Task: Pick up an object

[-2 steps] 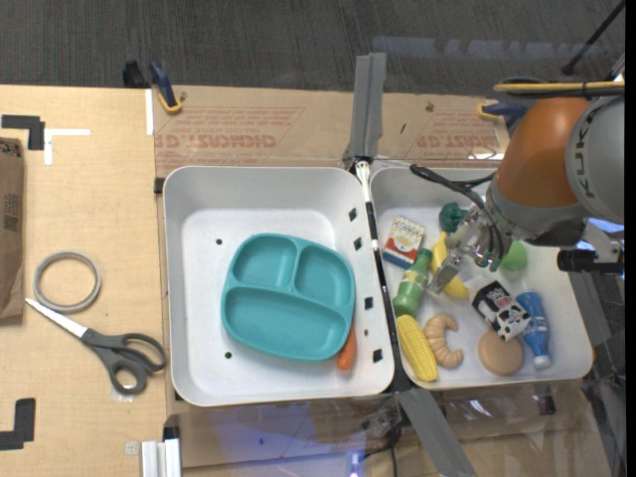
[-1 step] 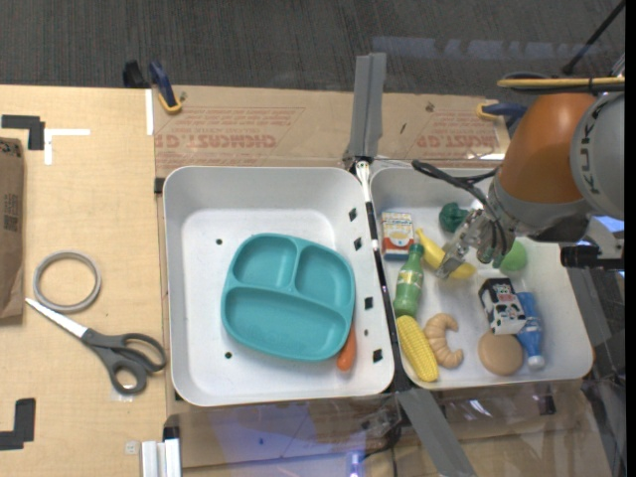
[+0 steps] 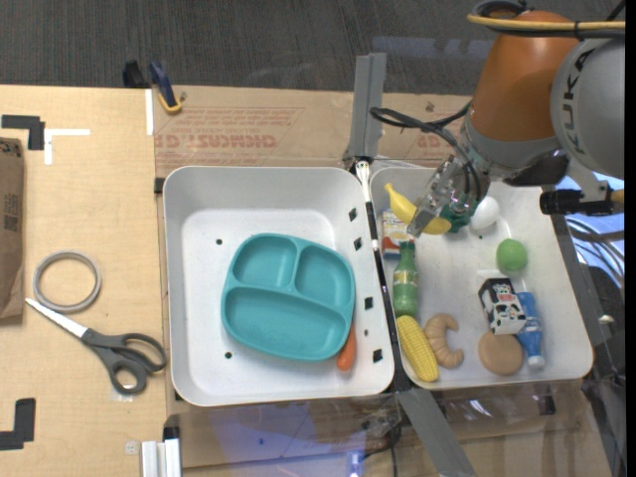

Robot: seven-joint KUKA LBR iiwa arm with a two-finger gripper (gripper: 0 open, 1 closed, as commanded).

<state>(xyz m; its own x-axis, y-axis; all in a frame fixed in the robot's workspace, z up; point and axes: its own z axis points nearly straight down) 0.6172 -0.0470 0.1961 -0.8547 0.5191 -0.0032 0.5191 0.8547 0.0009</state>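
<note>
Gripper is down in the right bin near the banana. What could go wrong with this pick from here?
1. The gripper sits among crowded items: the banana, the green bottle and a small box between them. It may close on two things or on nothing.
2. It works near the wall between the bins; the fingers may hit it.
3. The white ball beside the gripper may roll if nudged.

Illumination is bright, even and overhead. The two shallow white plastic bins [image 3: 189, 266] reflect strongly, near overexposure. Shadows are soft and short. Focus is sharp mid-frame; the large orange-banded grey robot arm [image 3: 537, 78] appears slightly soft.
</note>
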